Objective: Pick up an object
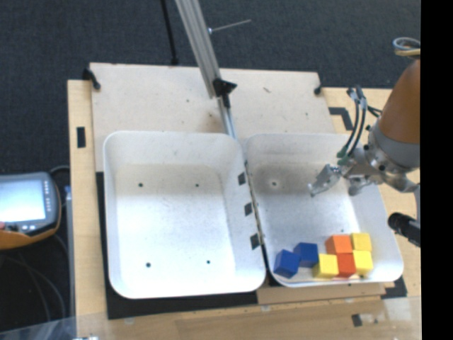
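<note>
Well below the claw [324, 179], blocks [325, 256] in the right bin's [283, 158] near corner.

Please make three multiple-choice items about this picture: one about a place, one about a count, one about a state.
1. Where do the small coloured cubes lie?
A. In the left shallow white bin
B. In the near corner of the right shallow white bin
C. On the bench beside the bins

2. How many small blue cubes are there?
A. Two
B. Four
C. None

3. Where is the grey two-finger gripper in relation to the cubes?
A. Pressed onto the yellow cubes
B. Above the left bin
C. Above the right bin, apart from the cubes

Answers:
1 B: the cubes cluster in the right bin at its near edge.
2 A: two blue cubes lie side by side.
3 C: the gripper is toward the bin's far side, away from the cluster.
</note>
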Available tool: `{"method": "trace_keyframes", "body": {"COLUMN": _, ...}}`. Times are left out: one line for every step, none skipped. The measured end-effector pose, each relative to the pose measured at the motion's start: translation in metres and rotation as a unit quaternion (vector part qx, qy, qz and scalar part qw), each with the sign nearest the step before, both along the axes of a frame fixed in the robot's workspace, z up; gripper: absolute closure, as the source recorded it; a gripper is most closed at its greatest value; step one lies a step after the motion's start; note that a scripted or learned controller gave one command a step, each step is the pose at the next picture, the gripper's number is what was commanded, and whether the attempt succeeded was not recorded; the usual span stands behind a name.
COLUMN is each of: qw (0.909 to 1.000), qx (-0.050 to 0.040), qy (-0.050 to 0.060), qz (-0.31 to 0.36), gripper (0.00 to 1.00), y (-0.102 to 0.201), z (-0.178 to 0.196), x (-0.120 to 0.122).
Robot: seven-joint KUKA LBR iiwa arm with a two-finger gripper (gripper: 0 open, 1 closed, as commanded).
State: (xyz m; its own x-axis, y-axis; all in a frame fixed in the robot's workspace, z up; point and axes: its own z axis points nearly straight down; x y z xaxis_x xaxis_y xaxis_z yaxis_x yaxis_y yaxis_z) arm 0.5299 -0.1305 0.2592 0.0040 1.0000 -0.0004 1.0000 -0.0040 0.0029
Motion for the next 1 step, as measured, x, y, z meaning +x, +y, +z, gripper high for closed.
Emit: {"method": "trace_keyframes", "body": {"qw": 1.0, "qx": -0.0002, "qy": 0.005, "qz": 0.0, "gripper": 0.0, "y": -0.0426, "z": -0.0942, "x": -0.0428}}
